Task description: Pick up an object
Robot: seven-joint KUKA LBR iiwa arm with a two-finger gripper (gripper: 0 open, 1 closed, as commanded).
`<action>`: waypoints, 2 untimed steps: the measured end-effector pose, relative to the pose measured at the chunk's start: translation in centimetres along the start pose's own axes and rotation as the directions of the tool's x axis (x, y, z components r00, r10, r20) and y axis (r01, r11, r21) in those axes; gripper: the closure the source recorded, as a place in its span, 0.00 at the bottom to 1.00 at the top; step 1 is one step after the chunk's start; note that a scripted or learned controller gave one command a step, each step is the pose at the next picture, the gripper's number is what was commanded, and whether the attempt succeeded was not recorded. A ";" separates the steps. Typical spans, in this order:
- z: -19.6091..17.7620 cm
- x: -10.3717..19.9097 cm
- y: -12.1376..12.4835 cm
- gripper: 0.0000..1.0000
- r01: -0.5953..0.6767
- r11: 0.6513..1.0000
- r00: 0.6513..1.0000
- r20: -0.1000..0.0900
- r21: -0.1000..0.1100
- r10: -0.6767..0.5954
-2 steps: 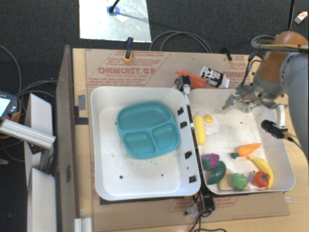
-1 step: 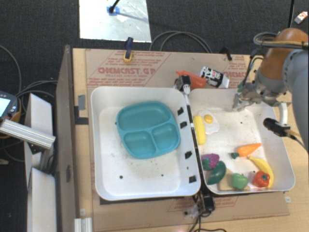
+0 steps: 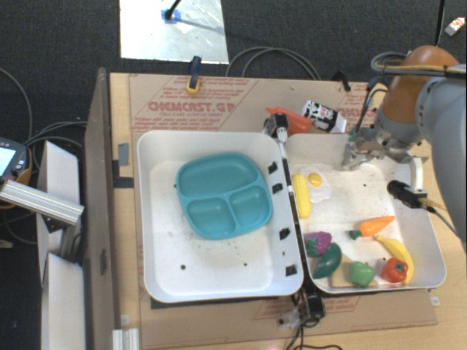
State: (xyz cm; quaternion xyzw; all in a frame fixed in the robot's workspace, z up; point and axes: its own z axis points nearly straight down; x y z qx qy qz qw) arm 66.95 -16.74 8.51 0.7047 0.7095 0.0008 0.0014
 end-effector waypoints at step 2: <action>0.0 0.4 -1.2 0.00 -0.004 1.000 1.000 0.001 0.002 0.004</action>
